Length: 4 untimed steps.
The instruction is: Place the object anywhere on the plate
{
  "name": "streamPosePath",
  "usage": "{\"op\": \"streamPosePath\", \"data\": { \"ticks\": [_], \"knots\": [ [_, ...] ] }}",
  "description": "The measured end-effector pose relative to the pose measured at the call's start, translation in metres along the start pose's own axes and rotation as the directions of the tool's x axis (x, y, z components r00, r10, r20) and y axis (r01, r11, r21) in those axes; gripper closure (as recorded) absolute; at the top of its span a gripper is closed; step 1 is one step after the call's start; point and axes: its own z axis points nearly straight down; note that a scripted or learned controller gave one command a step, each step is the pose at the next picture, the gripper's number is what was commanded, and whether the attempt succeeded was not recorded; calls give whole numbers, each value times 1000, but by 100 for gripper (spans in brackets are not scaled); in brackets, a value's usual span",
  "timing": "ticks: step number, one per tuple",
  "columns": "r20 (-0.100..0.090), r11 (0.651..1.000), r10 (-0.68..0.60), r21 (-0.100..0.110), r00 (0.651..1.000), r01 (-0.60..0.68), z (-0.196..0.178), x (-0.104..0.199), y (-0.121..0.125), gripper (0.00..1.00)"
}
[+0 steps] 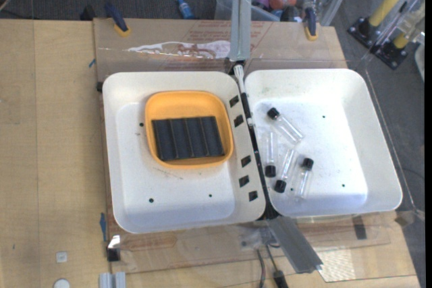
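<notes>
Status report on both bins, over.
Orange plate in left bin, black ridged block on it. Clear vials in right bin. Nothing blocking.

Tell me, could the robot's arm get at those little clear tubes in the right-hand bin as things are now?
Probably yes. The tubes lie loose on the floor of the right bin, with nothing on top of them. They lie close together near the divider, though, so picking out just one may be fiddly.

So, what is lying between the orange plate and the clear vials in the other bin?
In the camera view, between the orange plate and the clear vials lie the adjoining rims of both white bins, with small black tabs along them.
</notes>
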Motion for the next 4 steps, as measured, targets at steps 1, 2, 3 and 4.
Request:
{"op": "streamPosePath", "data": {
  "ticks": [1, 2, 3, 4],
  "knots": [
    [0, 929, -371, -2, 929, 371, -3, 2, 0, 100],
    [1, 814, -581, -2, 814, 581, -3, 2, 1, 100],
    [2, 647, -763, -2, 647, 763, -3, -3, 5, 100],
    [4, 340, -940, -2, 340, 940, -3, -4, 5, 100]
  ]
}}
